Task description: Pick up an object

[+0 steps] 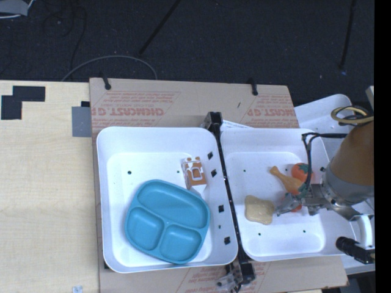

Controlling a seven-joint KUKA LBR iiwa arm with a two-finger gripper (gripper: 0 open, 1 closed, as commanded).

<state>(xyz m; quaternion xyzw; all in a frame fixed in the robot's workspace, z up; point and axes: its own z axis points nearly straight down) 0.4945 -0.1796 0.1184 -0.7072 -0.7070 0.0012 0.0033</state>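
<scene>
- Orange toy [297, 173] and tan toy piece [281, 177] sit together in the right bin [269, 252], toward its 3 o'clock side; treat this cluster as the likely pick target.
- Locate the gripper [292, 205] low in the right bin, just below the orange toy, at about 5 o'clock from it. The arm [354, 163] enters from 3 o'clock.
- Note the gripper state: it cannot be told from this view. The tip is dark and partly mixed with reddish shapes, and no object can be confirmed in its grasp.
- Judge the step in hand as the approach or closing phase of the pick; the lift is not yet shown as done.
- Check the next move: the tip needs to be centred on one object, closed firmly, then raised straight up clear of the bin wall.
- Observe the beige lump [259, 210] lying at 9 o'clock from the gripper, near it. It could be nudged or caught by mistake if the tip drifts that way.
- Expect crowding: the orange toy and tan piece touch or overlap, so a grasp may take both or slip off.
- Disregard the left bin [113, 163]: it holds a blue divided tray [166, 220] at 6 o'clock and a small orange-and-white box [194, 173] at 3 o'clock, well apart from the work.
- Mind the dark divider [223, 191] between the bins.
</scene>
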